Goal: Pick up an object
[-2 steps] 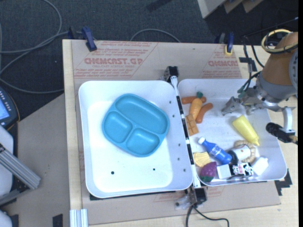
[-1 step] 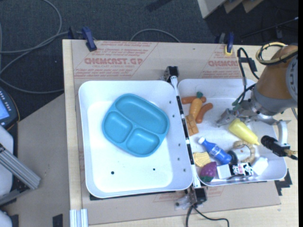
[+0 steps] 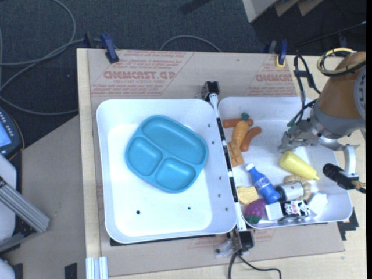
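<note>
While pincer (image 3: 292,137) hovers right bin (image 3: 273,104), yellow toy (image 3: 299,165) just below.

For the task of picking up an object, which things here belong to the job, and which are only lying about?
Belong to the job:
pincer
yellow squeeze bottle
blue bottle
toy carrot
toy sausages
purple toy
right bin

Only lying about:
blue divided plate
left bin
blue clamps
cables

One fixed camera, above bench (image 3: 87,156), slanted downward, seemingly mid-range
</note>
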